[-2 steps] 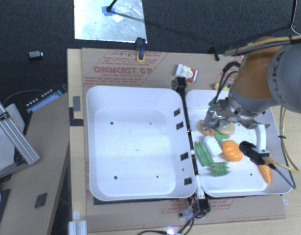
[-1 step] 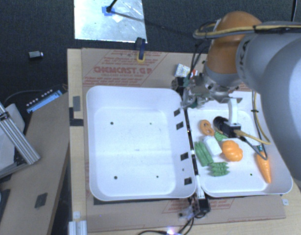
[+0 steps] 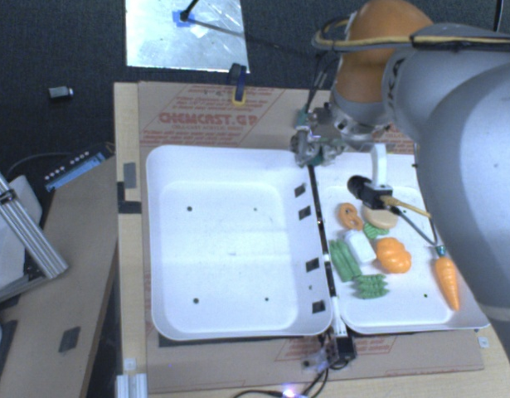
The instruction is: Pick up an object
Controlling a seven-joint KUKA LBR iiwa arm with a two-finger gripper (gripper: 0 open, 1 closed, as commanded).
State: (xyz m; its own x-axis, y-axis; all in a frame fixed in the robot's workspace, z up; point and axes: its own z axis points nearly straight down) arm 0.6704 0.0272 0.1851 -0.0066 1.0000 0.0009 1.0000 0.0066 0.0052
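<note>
Standing at the bench [image 3: 205, 116], I see the left bin [image 3: 230, 247] spreading out to the left of the gripper [image 3: 308, 149] and on the near side of it. The gripper hangs above the far end of the ridge where the two bins meet. From here I can't make out whether it is clenched or released.

Everything there is to pick lies in the right bin [image 3: 404, 309], to the right of the gripper on the near side, and none of it touches the gripper. The orange pretzel [image 3: 348, 215] is the closest piece to the gripper. The green bean pods [image 3: 344, 260], the white block [image 3: 362, 247] and a green knobbly piece [image 3: 371, 286] lie further from it. Rightward come a beige disc [image 3: 380, 219] and an orange pepper [image 3: 393, 255]. The carrot [image 3: 447, 282] lies farthest from the gripper, under the grey arm [image 3: 462, 123].
</note>
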